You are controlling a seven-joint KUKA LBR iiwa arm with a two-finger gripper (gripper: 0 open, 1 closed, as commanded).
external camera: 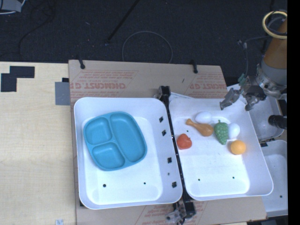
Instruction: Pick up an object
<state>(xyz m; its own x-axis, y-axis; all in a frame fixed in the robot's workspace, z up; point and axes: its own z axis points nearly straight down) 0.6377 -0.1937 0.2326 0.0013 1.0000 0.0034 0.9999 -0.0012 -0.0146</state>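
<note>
Toys sit clustered in the right bin's (220,182) far half, and that's where the picking is to be had. Up top there's a white egg (203,116), and just below it a tan drumstick (200,127) lies on a slant, its thick end toward the green fruit (221,131). That green piece stands between the drumstick and a second white egg (233,130), touching or nearly touching it. Just nearer the camera, an orange ball (238,147) rests by the bin's right wall. Off on its own, a red pepper (184,141) sits close to the divide between the two bins.

Now the pincer (238,100): it hangs over the right bin's far right corner, fingers spread wide, nothing between them. It's near the egg cluster but apart from every toy. The grey arm (274,55) comes in from the right with its orange band above the wrist.

Over in the left bin (117,191), a blue divided plate (115,140) with three compartments lies flat. Both bins rest on a cardboard sheet (140,81) atop the pale wood desk (33,149).
</note>
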